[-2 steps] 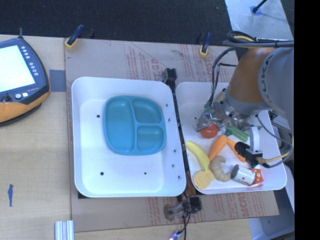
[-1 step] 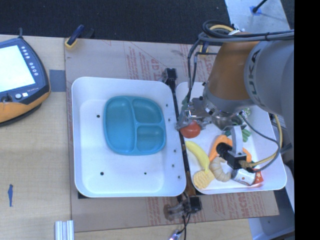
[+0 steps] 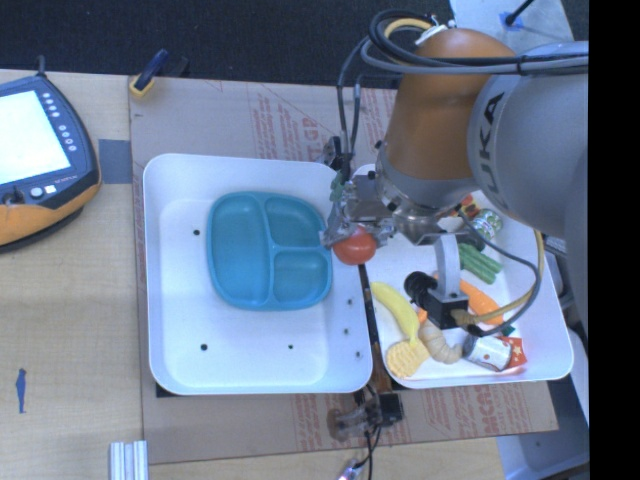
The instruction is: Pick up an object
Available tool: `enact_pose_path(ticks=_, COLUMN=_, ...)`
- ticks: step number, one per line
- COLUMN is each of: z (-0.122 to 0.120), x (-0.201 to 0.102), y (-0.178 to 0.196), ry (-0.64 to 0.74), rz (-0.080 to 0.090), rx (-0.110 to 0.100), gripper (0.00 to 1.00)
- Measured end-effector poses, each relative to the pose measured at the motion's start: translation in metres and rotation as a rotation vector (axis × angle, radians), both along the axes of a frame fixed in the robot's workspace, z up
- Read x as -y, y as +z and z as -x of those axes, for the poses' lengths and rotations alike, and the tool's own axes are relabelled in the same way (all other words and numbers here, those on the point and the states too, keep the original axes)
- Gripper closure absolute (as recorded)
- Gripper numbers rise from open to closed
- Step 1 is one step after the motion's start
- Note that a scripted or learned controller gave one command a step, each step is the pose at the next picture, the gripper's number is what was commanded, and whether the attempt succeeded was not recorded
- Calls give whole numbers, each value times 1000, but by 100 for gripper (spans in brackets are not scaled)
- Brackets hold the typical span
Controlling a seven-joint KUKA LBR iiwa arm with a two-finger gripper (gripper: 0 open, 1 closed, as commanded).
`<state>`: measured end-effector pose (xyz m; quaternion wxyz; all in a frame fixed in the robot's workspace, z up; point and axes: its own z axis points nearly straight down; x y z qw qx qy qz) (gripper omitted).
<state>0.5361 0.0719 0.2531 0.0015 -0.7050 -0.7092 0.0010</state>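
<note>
We see the two-finger gripper (image 3: 350,226) at the end of the grey arm with its orange band (image 3: 440,98), hanging over the seam between the two shallow white bins. A small round red object, like a toy tomato (image 3: 354,248), sits right at the gripper's tip, just below the dark metal finger parts and touching or nearly touching them. We cannot tell whether the gripper is clenched on the red object or merely resting above it, since the wrist hides that part.

The red object lies above the inner edge of the right white bin (image 3: 545,363), just beside the rim of the left white bin (image 3: 170,298). In the left bin we see a light-blue plastic tray with three compartments (image 3: 268,250), its right edge close to the gripper. In the right bin lie a yellow toy banana (image 3: 395,308), a round tan waffle-textured piece (image 3: 405,358), a green ridged piece (image 3: 480,265), an orange carrot-like piece (image 3: 482,298) and a small red-and-white packet (image 3: 500,353), all below and to the right of the gripper.
</note>
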Motion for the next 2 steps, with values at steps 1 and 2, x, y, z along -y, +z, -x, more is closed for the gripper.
enact_pose_path(ticks=1, z=6, x=-48, y=29, ry=0, rz=0, rx=0, gripper=100)
enact_pose_path(ticks=2, z=49, x=-11, y=50, ry=-2, rz=1, rx=-1, gripper=100)
